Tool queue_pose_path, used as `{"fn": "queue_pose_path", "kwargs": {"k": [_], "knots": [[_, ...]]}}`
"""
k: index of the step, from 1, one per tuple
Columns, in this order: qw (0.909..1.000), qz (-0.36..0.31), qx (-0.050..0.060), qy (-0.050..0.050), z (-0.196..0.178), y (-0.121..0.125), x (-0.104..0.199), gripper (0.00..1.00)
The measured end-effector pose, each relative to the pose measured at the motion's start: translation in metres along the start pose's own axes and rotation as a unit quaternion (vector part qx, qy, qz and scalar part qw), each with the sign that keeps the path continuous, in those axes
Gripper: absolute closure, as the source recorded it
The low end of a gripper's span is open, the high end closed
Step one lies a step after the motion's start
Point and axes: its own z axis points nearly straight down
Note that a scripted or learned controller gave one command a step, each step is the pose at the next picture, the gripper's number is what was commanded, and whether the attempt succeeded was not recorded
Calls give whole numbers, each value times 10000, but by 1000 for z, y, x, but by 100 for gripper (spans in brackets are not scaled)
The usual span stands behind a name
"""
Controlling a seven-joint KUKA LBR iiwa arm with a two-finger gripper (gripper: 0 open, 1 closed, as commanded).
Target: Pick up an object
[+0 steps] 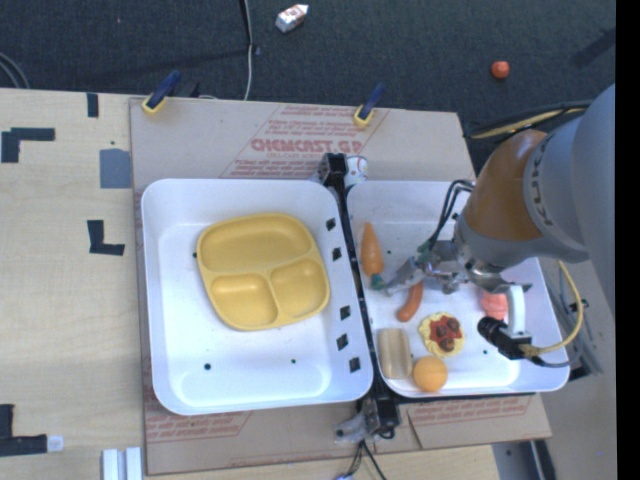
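Nearest the lower edge of the camera view, in the right bin (540,376), an orange fruit (430,375) sits against the front wall, with a pale tan bread slice (394,352) just beside it on the divider side. A little farther in lies a small pizza (442,333) with red and dark toppings, and beyond that a sausage (410,303) lying at a slant.

My fingers (412,271) are down over the middle of this bin, right above the upper end of the sausage (I cannot tell whether they are spread or clenched, and nothing shows between them). A pink item (495,303) peeks out under my wrist on the side away from the divider. Just beside the divider, past the sausage, an orange carrot (371,250) lies lengthwise, apart from my fingers.

Across the divider, the left bin (170,288) holds a yellow divided plate (264,270) lying flat near its middle.

Both bins rest on a cardboard sheet (290,138) on the tabletop (60,268), held at the far edge by two clamps (160,93). On the dark floor beyond lie a small white object (291,17) and a little orange ball (500,68).
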Motion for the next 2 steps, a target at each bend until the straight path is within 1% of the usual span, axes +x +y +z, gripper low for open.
{"fn": "queue_pose_path", "kwargs": {"k": [1, 2], "knots": [[10000, -13, -5, 9, -14, 1, 1, 100], [10000, -38, -15, 11, -107, 8, 86, 100]]}}
